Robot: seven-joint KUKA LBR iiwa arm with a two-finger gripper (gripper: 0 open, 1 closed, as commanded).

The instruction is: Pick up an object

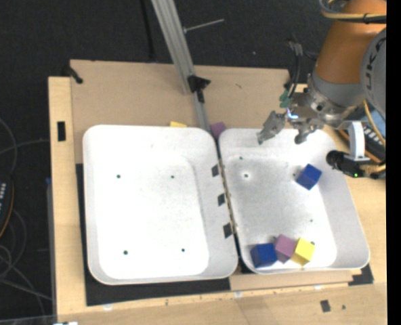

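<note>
The gripper (283, 133) hangs over the far edge of the right bin (336, 202), its two fingers spread wide with nothing between them; the step in hand looks like the approach — no grasp yet; the nearest target, the blue cube (309, 176), lies just beside and below it, turned corner-on, with no clear long axis; next it must lower over it and close.

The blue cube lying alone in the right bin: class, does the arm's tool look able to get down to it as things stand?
Probably yes. The blue cube lies apart from the other blocks, with bare bin floor around it, and the tool hovers open over the right bin near its far edge, nothing between them.
</note>
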